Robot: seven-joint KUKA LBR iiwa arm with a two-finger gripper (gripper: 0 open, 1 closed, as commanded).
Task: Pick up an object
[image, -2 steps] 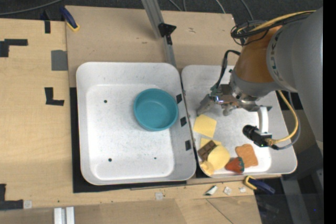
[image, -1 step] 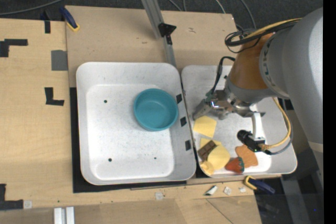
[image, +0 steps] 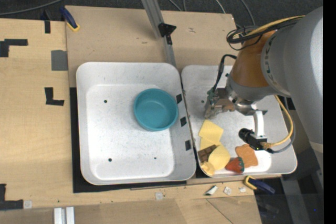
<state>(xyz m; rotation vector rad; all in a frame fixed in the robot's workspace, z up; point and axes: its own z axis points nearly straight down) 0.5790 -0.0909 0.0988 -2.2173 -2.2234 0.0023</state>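
Gripper [image: 212, 108] low over the right bin [image: 195, 81], fingers slightly parted, nothing visibly between them. The nearest object, a pale yellow wedge [image: 210, 132], lies just below the fingertips toward the bin's near edge, within a cluster of small items.

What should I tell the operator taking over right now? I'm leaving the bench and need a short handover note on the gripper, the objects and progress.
Gripper: down in the right bin, just above the yellow pieces; whether its fingers are open or shut can't be made out, and nothing is seen between them.
Objects: yellow pieces, a brown piece and an orange-red item cluster at the right bin's near end. A blue bowl sits in the left bin.
Done: arm is over the pile.
Left: grasp one object and lift it.
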